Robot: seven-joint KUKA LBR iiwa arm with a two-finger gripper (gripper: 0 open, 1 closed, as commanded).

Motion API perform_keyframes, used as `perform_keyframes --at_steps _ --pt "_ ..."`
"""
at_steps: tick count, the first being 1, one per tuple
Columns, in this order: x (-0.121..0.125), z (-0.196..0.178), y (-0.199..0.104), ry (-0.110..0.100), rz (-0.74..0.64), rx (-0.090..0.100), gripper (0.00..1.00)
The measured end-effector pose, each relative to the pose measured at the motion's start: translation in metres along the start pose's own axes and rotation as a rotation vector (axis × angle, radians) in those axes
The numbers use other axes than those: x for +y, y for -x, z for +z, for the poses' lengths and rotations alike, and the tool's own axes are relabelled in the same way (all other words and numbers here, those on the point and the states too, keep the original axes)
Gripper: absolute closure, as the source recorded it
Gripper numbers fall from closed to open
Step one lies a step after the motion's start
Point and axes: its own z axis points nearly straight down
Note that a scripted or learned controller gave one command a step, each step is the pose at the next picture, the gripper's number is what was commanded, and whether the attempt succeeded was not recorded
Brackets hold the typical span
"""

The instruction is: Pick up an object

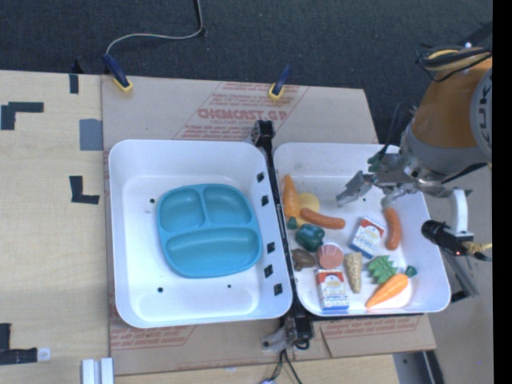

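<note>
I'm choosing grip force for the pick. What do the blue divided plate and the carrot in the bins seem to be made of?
The blue divided plate looks like moulded hard plastic: uniform colour, soft sheen, rounded compartment ridges. The carrot looks like a toy, probably plastic or rubber: flat saturated orange, smooth surface. Whether it is soft or rigid cannot be told.

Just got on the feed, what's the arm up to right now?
The arm's gripper is over the right bin, above its upper, bare part, with nothing visibly between its fingers. The toy food lies in that bin: a sausage, a carrot, small cartons and other pieces. The left bin holds a blue divided plate. No pick has been made yet.
</note>
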Motion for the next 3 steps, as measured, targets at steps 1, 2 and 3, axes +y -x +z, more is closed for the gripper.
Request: perform_keyframes --at_steps 1,2,3 --pt "-0.044 0.12 -0.034 -0.001 0.0 0.001 0.0" --pt "-0.044 0.11 -0.034 -0.002 0.001 0.003 1.0" --pt "-0.05 0.001 -0.083 0.002 -0.001 0.0 1.0"
